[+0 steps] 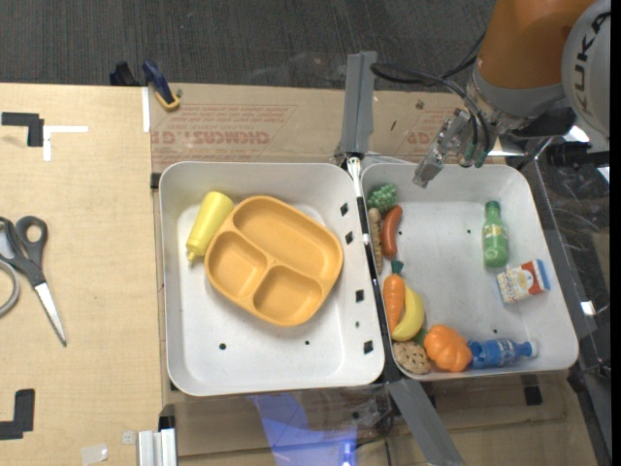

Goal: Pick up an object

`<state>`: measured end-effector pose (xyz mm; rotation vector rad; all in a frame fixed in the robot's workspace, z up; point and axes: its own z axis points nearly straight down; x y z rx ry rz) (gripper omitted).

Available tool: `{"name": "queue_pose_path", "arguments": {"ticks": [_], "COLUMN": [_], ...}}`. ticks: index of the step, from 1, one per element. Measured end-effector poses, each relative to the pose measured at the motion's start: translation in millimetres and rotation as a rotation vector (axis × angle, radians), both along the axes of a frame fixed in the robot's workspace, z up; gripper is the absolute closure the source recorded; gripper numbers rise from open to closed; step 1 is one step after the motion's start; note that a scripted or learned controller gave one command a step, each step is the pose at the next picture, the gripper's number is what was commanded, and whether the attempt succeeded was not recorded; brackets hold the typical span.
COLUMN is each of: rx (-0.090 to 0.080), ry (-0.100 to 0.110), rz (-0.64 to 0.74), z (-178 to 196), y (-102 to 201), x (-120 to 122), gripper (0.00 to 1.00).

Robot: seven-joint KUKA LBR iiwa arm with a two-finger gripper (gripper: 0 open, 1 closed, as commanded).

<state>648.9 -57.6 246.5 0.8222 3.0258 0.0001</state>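
Note:
My gripper hangs over the far edge of the right bin, its fingers apart with nothing between them. Below it the right bin holds a green bottle, a small red and white carton, a blue bottle, an orange fruit, a cookie, a banana, a carrot, a sausage and a green broccoli. All of them lie on the bin floor, apart from the gripper.
The left bin holds an orange divided plate and a yellow bottle beside it. A grey divider stands between the bins. Scissors lie on the bench at the far left.

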Motion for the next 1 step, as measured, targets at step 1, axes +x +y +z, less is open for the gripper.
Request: {"name": "queue_pose_path", "arguments": {"ticks": [1], "rx": [0.0], "ry": [0.004], "rz": [0.014], "z": [-65.4], "y": [-76.7], "x": [-21.1], "gripper": [1.0]}}
